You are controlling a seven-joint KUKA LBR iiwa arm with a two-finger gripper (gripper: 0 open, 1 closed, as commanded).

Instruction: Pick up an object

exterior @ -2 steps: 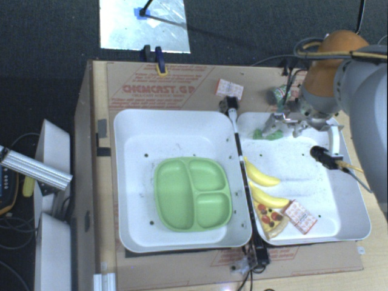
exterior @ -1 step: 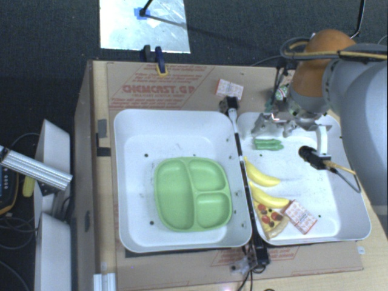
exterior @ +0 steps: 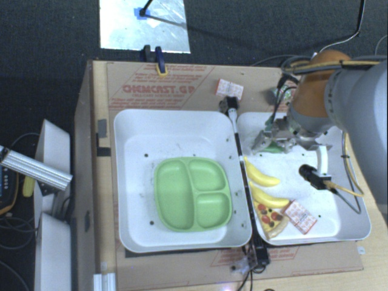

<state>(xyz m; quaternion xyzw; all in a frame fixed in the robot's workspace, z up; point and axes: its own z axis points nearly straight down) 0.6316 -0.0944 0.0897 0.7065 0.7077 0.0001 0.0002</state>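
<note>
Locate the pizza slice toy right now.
The triangular toy pizza slice lies in the right white bin, at its near-left corner in the camera view, just below the lower yellow toy banana and left of the small red-and-white packet.

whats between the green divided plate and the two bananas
In the camera view, the touching rims of the two white bins lie between the green divided plastic plate and the two yellow bananas.
</note>
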